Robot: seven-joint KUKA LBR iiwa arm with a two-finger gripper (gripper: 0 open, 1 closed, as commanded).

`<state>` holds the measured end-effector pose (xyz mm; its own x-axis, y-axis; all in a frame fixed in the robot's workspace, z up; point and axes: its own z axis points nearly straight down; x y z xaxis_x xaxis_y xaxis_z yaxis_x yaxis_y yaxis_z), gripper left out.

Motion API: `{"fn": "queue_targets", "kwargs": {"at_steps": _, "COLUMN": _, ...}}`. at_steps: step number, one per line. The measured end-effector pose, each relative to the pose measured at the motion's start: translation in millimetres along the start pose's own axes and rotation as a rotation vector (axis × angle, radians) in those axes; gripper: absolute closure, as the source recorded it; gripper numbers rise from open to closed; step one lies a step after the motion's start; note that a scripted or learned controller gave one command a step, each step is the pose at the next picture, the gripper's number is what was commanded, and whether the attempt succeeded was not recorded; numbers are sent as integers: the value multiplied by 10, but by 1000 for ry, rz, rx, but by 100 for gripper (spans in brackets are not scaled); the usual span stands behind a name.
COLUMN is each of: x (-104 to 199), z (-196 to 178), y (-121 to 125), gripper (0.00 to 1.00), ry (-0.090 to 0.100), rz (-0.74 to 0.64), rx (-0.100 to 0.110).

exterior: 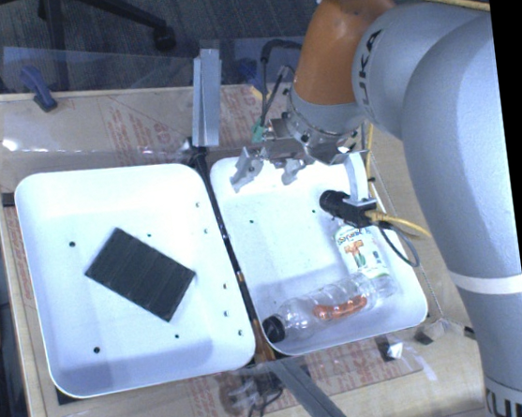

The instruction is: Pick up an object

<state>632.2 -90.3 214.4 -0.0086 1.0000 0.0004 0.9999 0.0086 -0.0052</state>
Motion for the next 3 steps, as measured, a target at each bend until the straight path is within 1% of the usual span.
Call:
{"fn": "queue_targets", "kwargs": {"at_steps": 1, "x": -158, "z": 38, "y": -755, "gripper": 0, "ry": 0, "rz": -68, "rx": -3}}
{"fn": "queue_targets", "kwargs": {"at_steps": 2, "x": -878, "z": 365, "y": -1129, "gripper": 0, "ry": -1, "rz": -112, "rx": -3}}
{"fn": "queue_targets", "kwargs": {"at_steps": 3, "x": -1191, "z": 217, "y": -1078, "gripper": 0, "ry": -1, "rz": -125, "rx": -4}}
